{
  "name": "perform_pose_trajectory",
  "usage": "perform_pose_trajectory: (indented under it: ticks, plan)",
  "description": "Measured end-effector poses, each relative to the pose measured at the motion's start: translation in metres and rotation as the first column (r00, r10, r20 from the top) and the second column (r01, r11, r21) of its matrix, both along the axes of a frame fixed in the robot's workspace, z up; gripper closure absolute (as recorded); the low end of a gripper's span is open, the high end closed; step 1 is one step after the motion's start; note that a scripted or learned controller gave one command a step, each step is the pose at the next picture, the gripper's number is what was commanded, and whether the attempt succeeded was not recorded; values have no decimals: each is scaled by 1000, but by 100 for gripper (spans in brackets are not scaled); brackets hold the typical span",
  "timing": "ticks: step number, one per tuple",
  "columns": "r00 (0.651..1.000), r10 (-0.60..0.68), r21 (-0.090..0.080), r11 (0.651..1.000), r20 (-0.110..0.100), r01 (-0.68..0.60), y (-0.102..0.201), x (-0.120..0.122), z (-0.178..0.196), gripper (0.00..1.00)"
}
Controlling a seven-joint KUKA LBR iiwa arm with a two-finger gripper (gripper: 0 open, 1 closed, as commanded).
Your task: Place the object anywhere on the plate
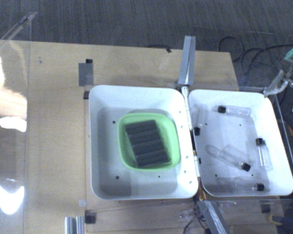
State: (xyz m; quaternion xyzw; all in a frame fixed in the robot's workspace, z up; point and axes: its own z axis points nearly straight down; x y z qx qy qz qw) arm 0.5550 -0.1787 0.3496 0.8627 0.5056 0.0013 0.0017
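A light green square plate [123, 136] lies in the middle of the left white bin [94, 145]. On it rests a dark grey ribbed block [146, 143], lying flat and turned slightly, with all of it inside the plate's rim. Nothing touches the block or covers it.
The right white bin [279, 145] holds several clear vials with black caps, among them one at the back [233, 110], one at the right wall [262, 153] and one near the middle [229, 155]. A grey post [187, 60] stands behind the seam between the bins.
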Motion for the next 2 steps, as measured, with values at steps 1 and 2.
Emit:
perform_pose_trajectory:
  ticks: [1, 2]
  plan:
    - [990, -138, -3, 990, 10, 138, -14, -66, 88, 0]
    - [971, -239, -1, 971, 8, 239, -17, -67, 87, 0]
